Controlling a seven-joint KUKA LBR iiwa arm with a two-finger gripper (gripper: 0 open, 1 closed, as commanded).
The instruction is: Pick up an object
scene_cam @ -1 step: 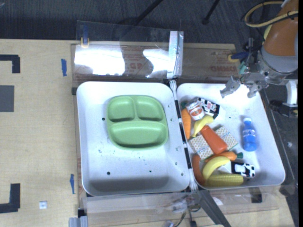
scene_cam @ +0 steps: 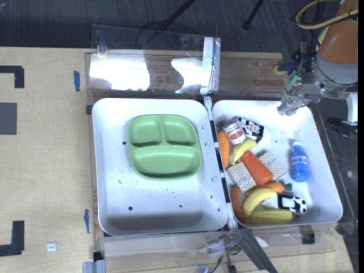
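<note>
Camera view: gripper (scene_cam: 292,104) over right bin's (scene_cam: 327,152) far corner (nothing held).

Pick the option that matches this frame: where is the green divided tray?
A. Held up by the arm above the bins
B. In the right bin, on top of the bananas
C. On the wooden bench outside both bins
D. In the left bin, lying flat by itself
D. The green divided tray lies flat in the left bin, while the bananas and other items sit in the right bin.
</note>
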